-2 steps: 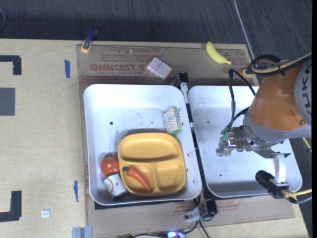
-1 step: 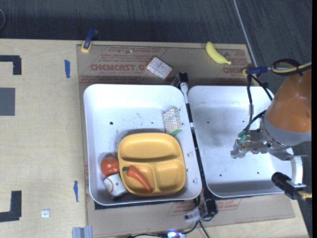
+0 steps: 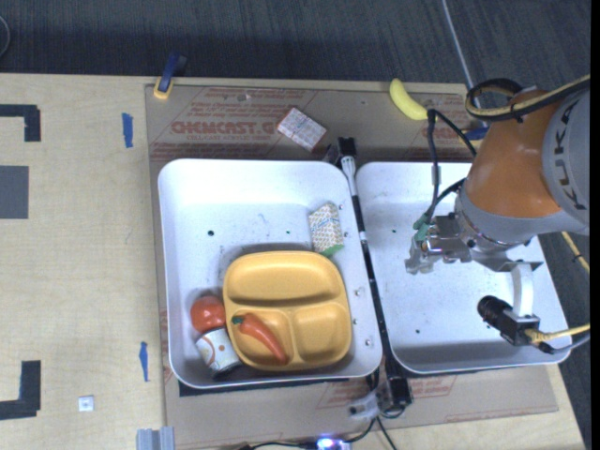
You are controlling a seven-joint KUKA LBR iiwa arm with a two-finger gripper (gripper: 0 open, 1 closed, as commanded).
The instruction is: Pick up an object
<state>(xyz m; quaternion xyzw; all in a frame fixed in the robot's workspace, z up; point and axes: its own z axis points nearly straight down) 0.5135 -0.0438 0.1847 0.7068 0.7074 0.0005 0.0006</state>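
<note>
Left bin (image 3: 187,251): yellow tray (image 3: 286,307), carrot (image 3: 260,337), packet (image 3: 325,226)

arm (image 3: 539,172): cut by right edge | tool (image 3: 424,251) fingers: unclear

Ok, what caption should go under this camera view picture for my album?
Robot arm's end effector hovers over the right bin; yellow tray sits in the left bin.

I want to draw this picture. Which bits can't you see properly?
- Tool, camera view: the arm's grey wrist covers it; open or shut is unclear.
- Right bin: its far right side sits under the arm.
- Ball-like object by the yellow tray: the tray partly covers it.
</note>
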